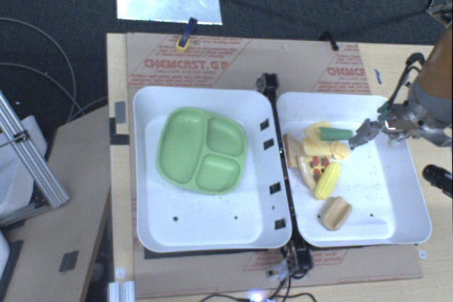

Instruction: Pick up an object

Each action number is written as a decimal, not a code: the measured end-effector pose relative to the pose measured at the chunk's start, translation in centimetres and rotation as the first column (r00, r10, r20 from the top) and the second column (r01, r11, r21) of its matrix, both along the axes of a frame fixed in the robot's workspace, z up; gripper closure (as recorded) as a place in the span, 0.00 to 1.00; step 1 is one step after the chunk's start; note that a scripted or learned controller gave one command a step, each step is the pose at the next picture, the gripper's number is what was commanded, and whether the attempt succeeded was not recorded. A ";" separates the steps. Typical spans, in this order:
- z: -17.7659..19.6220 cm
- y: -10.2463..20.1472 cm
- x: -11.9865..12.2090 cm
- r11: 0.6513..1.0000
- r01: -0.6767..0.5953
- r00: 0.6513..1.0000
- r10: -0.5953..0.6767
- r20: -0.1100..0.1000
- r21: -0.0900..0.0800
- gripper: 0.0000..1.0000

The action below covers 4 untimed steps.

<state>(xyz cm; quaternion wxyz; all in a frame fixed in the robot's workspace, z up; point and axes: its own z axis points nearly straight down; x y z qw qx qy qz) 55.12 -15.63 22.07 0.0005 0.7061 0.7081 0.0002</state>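
Observation:
The right bin (400,212) holds a heap of toy food: a green stick-like piece (337,133) on top of yellow pieces (320,147), a yellow corn cob (327,180), a pizza-like slice (313,167) and, apart from the heap, a tan bread piece (335,213). My gripper (358,137) reaches in from the right and is low over the bin. Its tip is just right of the green piece and the yellow pieces, very close to them. Nothing is visibly lifted.
The left bin (152,223) holds a green divided plate (202,151). A black hinge strip (277,152) runs between the bins. The bench's cardboard (212,60) lies behind, with a small yellow-blue clip (186,35) on it. A metal frame (28,159) stands at far left.

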 end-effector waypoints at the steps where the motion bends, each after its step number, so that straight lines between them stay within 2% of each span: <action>1: -14.0 5.1 -0.4 1.000 -0.002 1.000 0.002 0.003 0.001 0.00; 2: -12.2 5.0 -0.1 1.000 0.001 1.000 -0.001 0.010 0.002 1.00; 3: -12.3 5.0 -0.1 1.000 0.001 1.000 -0.001 0.008 0.002 0.00; 4: -3.1 10.8 -3.0 1.000 -0.007 1.000 0.007 0.005 0.002 0.00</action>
